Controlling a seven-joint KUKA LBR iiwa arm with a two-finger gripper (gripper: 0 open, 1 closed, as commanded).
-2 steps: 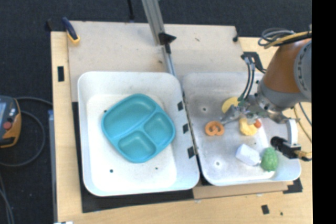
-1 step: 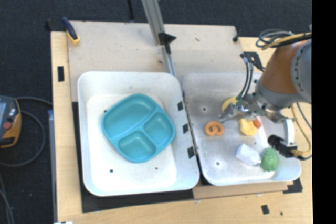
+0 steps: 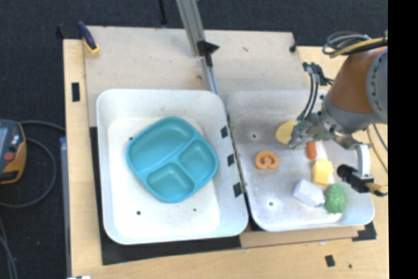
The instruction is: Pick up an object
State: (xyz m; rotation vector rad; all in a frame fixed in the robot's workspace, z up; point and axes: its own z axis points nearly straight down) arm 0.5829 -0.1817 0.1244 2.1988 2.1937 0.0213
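The right bin [image 3: 261, 111] holds an orange ring [image 3: 266, 160], a flat yellow piece [image 3: 285, 132], a small orange-red piece [image 3: 311, 150], a yellow block [image 3: 322, 172], a white block [image 3: 307, 192] and a green broccoli-like toy [image 3: 335, 198]. The arm comes in from the right and its gripper [image 3: 304, 134] hangs low over the right bin, right beside the flat yellow piece and just above-left of the orange-red piece. The wrist hides how it meets the objects.
The left bin [image 3: 111, 108] holds a teal divided plate [image 3: 172, 158]. A metal pole [image 3: 189, 6] rises behind the bins. Cables loop off the arm at the right. A black and white part [image 3: 358, 173] hangs from the arm over the right bin's edge.
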